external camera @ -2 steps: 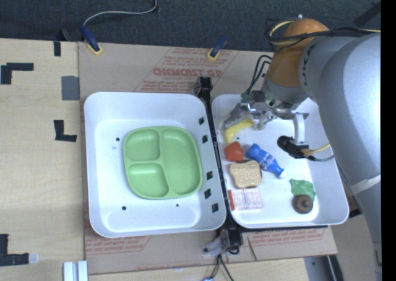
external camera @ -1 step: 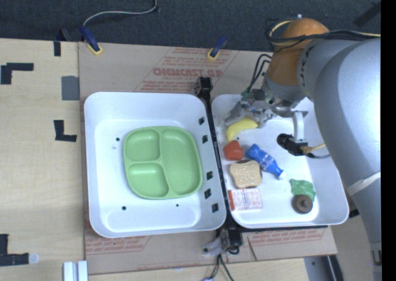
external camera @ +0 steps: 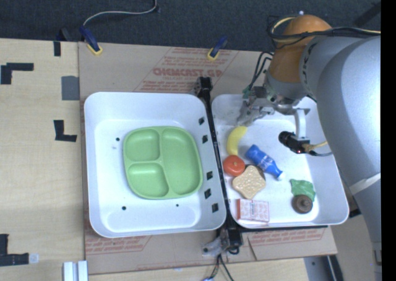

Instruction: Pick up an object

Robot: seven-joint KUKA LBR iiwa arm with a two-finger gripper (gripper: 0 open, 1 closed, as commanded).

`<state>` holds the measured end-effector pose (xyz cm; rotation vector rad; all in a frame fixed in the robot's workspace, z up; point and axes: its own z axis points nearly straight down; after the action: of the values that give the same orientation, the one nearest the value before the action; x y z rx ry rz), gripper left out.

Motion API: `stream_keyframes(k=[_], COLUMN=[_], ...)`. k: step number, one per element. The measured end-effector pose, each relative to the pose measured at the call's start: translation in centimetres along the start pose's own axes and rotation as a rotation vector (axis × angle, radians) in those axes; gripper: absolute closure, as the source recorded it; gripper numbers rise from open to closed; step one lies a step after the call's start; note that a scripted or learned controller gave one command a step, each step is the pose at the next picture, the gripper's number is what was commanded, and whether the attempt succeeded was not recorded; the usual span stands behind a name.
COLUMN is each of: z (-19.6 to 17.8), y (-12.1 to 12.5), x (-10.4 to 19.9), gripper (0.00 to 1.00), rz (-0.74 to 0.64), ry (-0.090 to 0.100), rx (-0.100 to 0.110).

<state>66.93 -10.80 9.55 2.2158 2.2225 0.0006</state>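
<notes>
The right bin [external camera: 328, 208] holds seven items: a red-printed packet [external camera: 253, 210] at its near edge, cracker [external camera: 249, 181], brown ring [external camera: 302, 203], green scrap [external camera: 302, 187], tomato [external camera: 234, 164], blue bottle [external camera: 264, 161], banana [external camera: 236, 139]. The gripper [external camera: 252, 110] hangs over the far-left corner, blurred. One green plate [external camera: 163, 161] fills the left bin [external camera: 99, 125].

Divided plate [external camera: 163, 162] in left bin [external camera: 99, 150]

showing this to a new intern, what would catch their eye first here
Probably the big grey arm with its orange band, reaching in from the right with its gripper low over the far end of the right bin. Next, the green divided plate alone in the left bin, against the cluster opposite: banana, blue bottle, tomato.
</notes>
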Motion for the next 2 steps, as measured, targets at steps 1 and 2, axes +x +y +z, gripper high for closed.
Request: stream_keyframes(k=[1,2], z=[0.0,0.9], y=[0.0,-3.6], x=[0.0,1.2], gripper=[0.00,0.00], rz=[0.000,0.003], ry=[0.000,0.000], rx=[0.001,0.000])
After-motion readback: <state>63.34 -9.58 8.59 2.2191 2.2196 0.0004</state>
